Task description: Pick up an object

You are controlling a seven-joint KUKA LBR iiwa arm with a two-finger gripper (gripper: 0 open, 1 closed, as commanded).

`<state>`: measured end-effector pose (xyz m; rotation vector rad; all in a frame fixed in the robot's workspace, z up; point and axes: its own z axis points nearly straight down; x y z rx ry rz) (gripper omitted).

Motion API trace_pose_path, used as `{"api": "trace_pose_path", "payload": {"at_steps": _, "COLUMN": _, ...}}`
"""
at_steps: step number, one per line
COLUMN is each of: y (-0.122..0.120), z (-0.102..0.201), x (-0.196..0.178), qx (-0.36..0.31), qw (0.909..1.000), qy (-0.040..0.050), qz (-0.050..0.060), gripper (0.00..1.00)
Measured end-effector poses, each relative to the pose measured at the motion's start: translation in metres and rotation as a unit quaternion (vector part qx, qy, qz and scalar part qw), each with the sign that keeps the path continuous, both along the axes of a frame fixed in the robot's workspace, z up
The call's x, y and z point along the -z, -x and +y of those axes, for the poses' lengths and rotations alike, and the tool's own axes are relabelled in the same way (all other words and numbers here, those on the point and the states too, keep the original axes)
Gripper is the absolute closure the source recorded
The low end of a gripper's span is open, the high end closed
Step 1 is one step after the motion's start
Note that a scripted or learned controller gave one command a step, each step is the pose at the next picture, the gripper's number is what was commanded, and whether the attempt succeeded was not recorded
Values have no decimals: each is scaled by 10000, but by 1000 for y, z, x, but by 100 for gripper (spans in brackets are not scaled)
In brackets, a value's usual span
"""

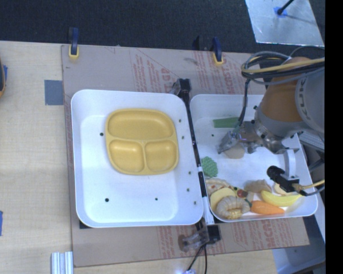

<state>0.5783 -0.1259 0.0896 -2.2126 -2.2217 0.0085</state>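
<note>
My gripper (pixel 235 144) hangs low over the upper middle of the right bin (pixel 201 108), on the grey arm with its orange band reaching in from the right. A small tan object (pixel 235 152) lies right beneath the gripper tip, partly hidden by it. Whether it is gripped cannot be told. A dark green strip (pixel 224 122) lies just above the gripper. A green leafy piece (pixel 209 166) sits to its lower left, near the bin's left wall.
Along the right bin's front edge lie a yellow round piece (pixel 221 197), a corn cob (pixel 231 213), a carrot (pixel 267 209), a banana (pixel 279 198) and a brownish piece (pixel 257 186). The left bin (pixel 88 210) holds a yellow divided plate (pixel 142 140).
</note>
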Motion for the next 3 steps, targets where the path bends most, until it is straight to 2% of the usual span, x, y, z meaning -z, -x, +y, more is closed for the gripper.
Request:
{"api": "trace_pose_path", "payload": {"at_steps": 1, "y": -1, "z": -2, "x": -13, "qx": 6, "qw": 10000, "qy": 7, "qz": -17, "gripper": 100}}
{"api": "trace_pose_path", "payload": {"at_steps": 2, "y": -34, "z": 112, "x": -109, "qx": -55, "qw": 9999, "qy": -16, "qz": -85, "gripper": 100}}
{"api": "trace_pose_path", "payload": {"at_steps": 3, "y": -13, "z": 157, "x": -102, "qx": -26, "qw": 10000, "qy": -2, "qz": -6, "gripper": 100}}
